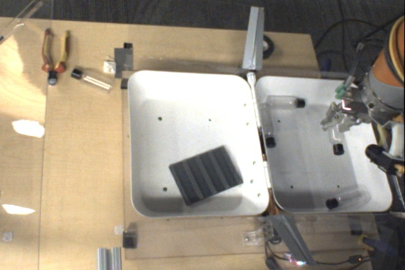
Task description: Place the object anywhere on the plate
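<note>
A dark grey ribbed plate (205, 175) lies tilted in the front part of the left bin (145, 136). My gripper (337, 120) hangs over the right side of the right bin (304, 167), far from the plate. Just below it on the bin floor sits a small black piece (338, 148). Other small pieces lie in the same bin: a clear tube with a black cap (290, 101) at the back, a black piece (270, 142) by the left wall, and a black-capped one (331, 203) near the front.
A grey metal post (254, 38) stands behind the gap between the bins. Pliers with orange handles (54, 54) and a small vial (92, 78) lie on the wooden bench at the far left. Cables run along the right and the front.
</note>
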